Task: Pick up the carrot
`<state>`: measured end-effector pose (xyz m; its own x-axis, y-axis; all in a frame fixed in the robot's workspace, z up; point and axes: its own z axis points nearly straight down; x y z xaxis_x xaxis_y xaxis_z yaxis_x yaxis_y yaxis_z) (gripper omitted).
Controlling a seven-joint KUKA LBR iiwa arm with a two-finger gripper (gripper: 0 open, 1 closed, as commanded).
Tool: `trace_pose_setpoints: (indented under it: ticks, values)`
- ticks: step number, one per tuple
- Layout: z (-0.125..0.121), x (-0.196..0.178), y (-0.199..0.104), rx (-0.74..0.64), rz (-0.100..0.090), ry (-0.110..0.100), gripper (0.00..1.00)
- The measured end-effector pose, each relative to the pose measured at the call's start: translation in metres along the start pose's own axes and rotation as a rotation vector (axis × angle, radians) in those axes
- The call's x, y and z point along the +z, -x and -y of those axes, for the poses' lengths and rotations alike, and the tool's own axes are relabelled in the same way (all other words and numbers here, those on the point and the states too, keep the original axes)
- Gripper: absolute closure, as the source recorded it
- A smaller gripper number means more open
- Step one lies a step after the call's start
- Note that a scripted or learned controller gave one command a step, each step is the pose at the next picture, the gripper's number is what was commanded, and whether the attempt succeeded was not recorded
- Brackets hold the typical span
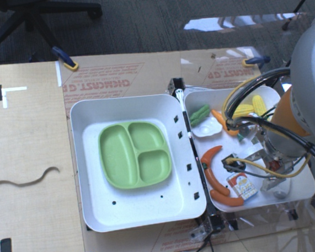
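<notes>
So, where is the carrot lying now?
In the right bin, upper part: the carrot lies between the white piece and the corn, left of the arm.

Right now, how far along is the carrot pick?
Done: the arm has reached into the right bin, its hand low among the toy food. In hand: nothing visibly gripped. Left: the carrot lies by the white piece near the bin's far edge, apart from the hand; it needs grasping and lifting.

Bright, even light from overhead gives only soft shadows inside the two shallow white plastic bins (83, 174). Glare patches gleam on the dark grey carpeted floor (230, 21) at top right. The big grey robot arm (313, 74) looks blurred.
</notes>
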<state>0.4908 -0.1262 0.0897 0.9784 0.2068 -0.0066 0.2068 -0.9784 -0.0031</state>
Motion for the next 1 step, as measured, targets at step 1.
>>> trace_pose_setpoints:
  ticks: [1]
  values:
    - [0.0311, 0.0001, 0.0088, -0.002, 0.0, -0.001, 0.0]
